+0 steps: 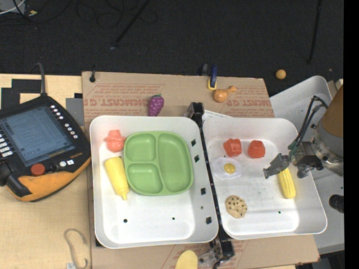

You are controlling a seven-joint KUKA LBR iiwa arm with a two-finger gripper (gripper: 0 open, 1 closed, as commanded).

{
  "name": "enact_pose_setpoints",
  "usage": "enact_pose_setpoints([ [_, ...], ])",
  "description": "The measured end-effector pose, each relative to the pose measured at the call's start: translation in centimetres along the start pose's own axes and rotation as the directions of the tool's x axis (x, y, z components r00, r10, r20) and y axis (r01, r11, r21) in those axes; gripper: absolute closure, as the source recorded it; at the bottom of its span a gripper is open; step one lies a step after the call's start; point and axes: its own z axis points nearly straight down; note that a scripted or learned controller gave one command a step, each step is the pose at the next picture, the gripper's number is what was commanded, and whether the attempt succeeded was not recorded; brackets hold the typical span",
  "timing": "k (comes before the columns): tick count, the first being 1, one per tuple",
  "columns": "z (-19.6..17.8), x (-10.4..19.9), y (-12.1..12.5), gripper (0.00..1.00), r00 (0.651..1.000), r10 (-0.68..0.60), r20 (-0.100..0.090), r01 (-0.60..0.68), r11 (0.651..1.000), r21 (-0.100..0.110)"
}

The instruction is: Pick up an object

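In the right bin (pixel 314 220) lie a yellow corn cob (pixel 288 185), two red pieces (pixel 233 147) (pixel 256 149), a fried egg (pixel 229 168) and a cookie (pixel 236 206). My gripper (pixel 290 168) reaches in from the right and hangs low over the far end of the corn cob. It is open: one dark finger (pixel 275 166) shows left of the cob and the other finger (pixel 305 170) shows to its right. The cob rests on the bin floor and nothing is lifted.
The left bin (pixel 146 228) holds a green divided plate (pixel 158 162), a yellow bottle (pixel 117 176) and a pink toy (pixel 114 140). Purple grapes (pixel 156 104) and an orange gourd (pixel 223 94) lie on the cardboard behind. A teach pendant (pixel 39 144) sits at left.
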Motion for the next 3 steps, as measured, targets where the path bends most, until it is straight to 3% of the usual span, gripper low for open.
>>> enact_pose_setpoints([
  [1,-0.6,0.0,0.2,0.0,1.0,-0.002,0.003,0.002,1.0,-0.012],
  [3,9.0,-0.2,-1.2,0.0,1.0,-0.003,0.0,0.003,1.0,-0.006],
])
